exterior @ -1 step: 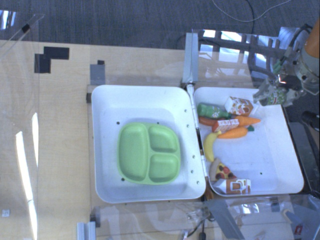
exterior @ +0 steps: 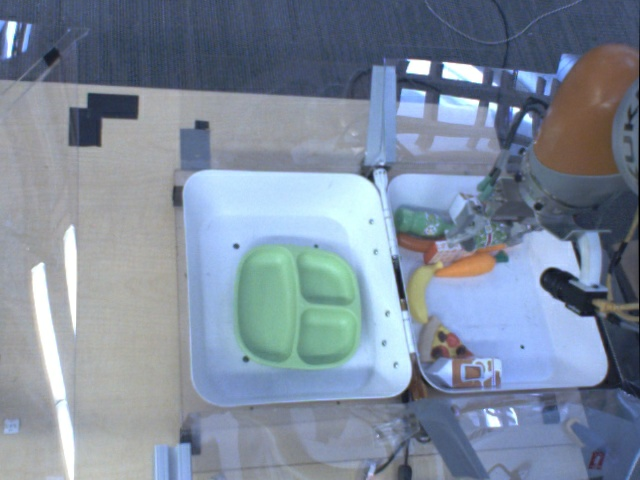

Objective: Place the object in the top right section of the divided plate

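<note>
A light green divided plate [exterior: 297, 306] lies in the left white bin [exterior: 215, 208]; it has one long section on its left and two smaller ones on its right. My gripper [exterior: 478, 230] reaches into the right bin [exterior: 560, 358] and hovers low over its upper middle. It sits just above an orange carrot [exterior: 468, 265] and close to a green toy vegetable [exterior: 420, 219]. The gripper body hides whatever lies directly under its tip.
Also in the right bin are a red-orange piece [exterior: 413, 242], a yellow banana [exterior: 420, 289], a pizza slice [exterior: 441, 342] and a small brown-and-white carton [exterior: 477, 372]. A metal divider [exterior: 381, 128] rises between the bins at the back. The arm's orange band [exterior: 590, 108] looms at right.
</note>
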You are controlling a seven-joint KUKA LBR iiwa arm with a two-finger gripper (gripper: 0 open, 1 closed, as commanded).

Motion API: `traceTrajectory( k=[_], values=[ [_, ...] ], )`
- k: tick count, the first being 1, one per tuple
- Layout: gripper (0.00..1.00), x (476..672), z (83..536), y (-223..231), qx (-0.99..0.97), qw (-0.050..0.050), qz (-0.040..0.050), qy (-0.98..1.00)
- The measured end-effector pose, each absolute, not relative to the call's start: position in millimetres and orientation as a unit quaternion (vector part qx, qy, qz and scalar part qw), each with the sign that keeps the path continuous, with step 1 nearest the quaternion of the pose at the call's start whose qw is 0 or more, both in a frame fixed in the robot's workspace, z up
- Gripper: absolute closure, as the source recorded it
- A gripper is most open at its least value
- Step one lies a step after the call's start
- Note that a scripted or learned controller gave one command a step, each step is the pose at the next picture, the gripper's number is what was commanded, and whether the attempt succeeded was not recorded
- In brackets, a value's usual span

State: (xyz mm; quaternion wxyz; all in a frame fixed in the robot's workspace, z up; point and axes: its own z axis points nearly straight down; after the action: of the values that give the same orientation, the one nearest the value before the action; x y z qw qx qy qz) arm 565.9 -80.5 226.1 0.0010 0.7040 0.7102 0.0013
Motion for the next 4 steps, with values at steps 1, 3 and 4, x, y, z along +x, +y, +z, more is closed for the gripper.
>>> traceTrajectory(
  k=[1,3,4],
  values=[
    [1.0,526.0,234.9,-13.4,0.648,0.001,0.0015,0.762],
    [1.0,532.0,337.4,32.1,0.72,0.002,0.0022,0.694],
    [1.0,552.3,436.6,83.3,0.665,0.002,0.0026,0.747]
  ],
)
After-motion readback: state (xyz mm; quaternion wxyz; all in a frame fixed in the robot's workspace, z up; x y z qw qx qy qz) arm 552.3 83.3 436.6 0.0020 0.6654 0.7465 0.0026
